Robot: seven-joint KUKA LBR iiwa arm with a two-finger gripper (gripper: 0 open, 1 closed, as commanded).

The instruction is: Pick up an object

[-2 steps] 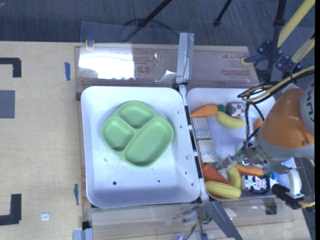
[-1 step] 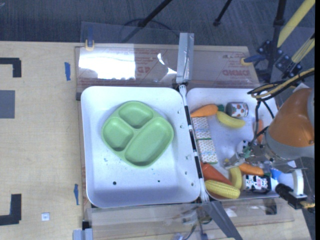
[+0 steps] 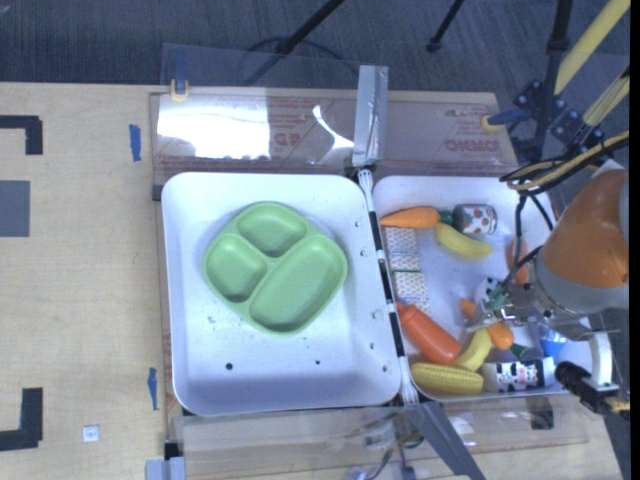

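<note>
The right bin (image 3: 440, 268) holds several toy foods. An orange carrot (image 3: 410, 217), a small can (image 3: 475, 218) and a yellow banana (image 3: 462, 241) lie along its far side. A red-orange pepper (image 3: 428, 333), a corn cob (image 3: 446, 377), a small yellow piece (image 3: 474, 349) and an orange piece (image 3: 500, 335) crowd the near side. My gripper (image 3: 498, 310) hangs low over the bin's near right part, just above the orange and yellow pieces. The arm's wrist hides how it stands.
In the left bin (image 3: 190, 218) sits a green divided plate (image 3: 276, 266). Two waffle-patterned tiles (image 3: 408, 264) lie by the divider between the bins. A small dark-and-white bottle (image 3: 520, 373) rests at the right bin's near edge. The arm's orange band (image 3: 595, 233) overhangs the right rim.
</note>
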